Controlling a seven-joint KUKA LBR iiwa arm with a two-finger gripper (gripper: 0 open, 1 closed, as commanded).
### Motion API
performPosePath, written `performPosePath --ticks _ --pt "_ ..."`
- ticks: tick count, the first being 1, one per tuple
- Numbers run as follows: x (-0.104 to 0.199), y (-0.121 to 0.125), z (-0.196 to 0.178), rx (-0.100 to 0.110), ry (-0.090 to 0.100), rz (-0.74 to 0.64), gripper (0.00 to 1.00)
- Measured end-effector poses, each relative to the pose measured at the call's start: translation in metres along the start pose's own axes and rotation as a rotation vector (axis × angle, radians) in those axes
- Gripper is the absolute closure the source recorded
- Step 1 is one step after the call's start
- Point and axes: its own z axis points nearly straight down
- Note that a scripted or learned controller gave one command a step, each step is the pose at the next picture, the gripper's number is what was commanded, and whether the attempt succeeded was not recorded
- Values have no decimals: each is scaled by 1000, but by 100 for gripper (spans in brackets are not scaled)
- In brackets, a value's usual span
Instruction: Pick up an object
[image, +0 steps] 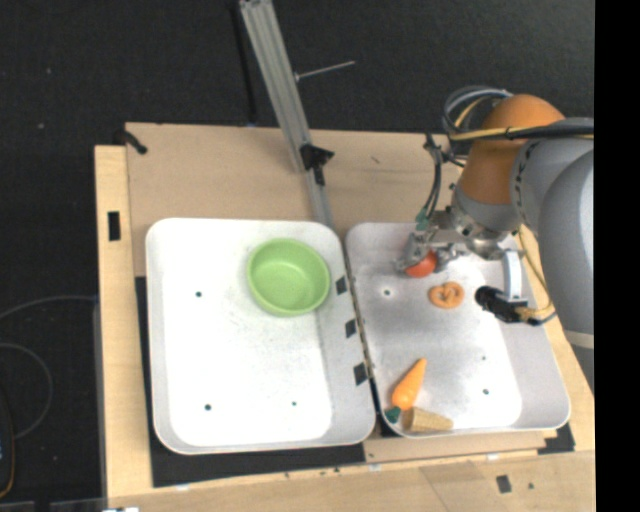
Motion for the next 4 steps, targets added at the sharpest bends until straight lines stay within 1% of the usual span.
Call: performPosePath --ticks 1,2,3,4 --pt "5 -1 -59 3 3 -5 100" --pt "3 2 -120 3 2 -6 100" --pt "1 4 -169 -3 2 -7 100" --pt "54 -15 -157 4 3 -9 100"
